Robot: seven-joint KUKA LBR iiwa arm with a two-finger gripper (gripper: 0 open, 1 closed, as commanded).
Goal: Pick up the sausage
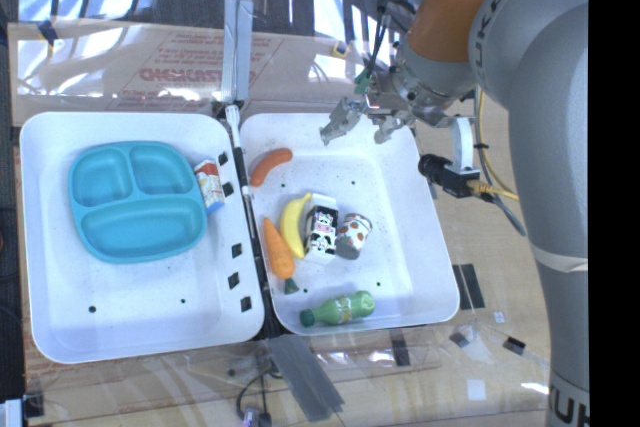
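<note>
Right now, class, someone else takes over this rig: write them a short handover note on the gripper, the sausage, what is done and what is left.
Gripper: open, holding nothing, above the far edge of the right bin.
Sausage: lying in the right bin's far left corner, by the divider, apart from the gripper.
Nearby: banana, carrot, small cow-print carton, cup, green bottle.
Done: nothing grasped yet.
Left: move left to the sausage, descend, close, lift.

Wooden-looking bench [500, 355], left bin [40, 315], right bin [425, 245]
</note>
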